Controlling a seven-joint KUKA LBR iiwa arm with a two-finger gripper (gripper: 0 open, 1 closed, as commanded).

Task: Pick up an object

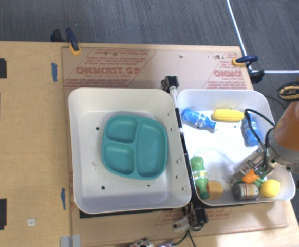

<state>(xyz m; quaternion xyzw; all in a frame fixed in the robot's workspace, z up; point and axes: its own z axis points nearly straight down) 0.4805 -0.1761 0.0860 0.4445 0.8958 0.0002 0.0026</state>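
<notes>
**Arm low in the right bin, gripper among the toys at the lower right corner**

The grey arm with the orange band [293, 125] comes in from the right edge of the frame and reaches down into the right bin [219, 94]. Its gripper [252, 170] is at the lower right part of this bin, very close to a small group of objects. From this angle I cannot tell how it is set, and nothing can be seen clearly held in it.

Just beside the gripper there is a small orange piece [249, 177], a brown-grey can [245, 191] lying on its side, and a yellow lemon-like toy [271, 188] near the bin's corner. These three are close together, touching or almost touching.

At the lower left of the same bin lies a green bottle [199, 175] along the left wall, with a tan block [215, 189] just beside its lower end. In the upper part of the bin a blue crumpled packet [197, 118] lies beside a yellow corn cob [227, 116]. Another blue object [250, 134] is near the right wall, partly behind a black cable.

The left bin [82, 138] holds a teal divided plate [135, 145] with three compartments, lying flat in the middle. Both bins stand on a brown cardboard sheet [113, 68] with red print.
</notes>
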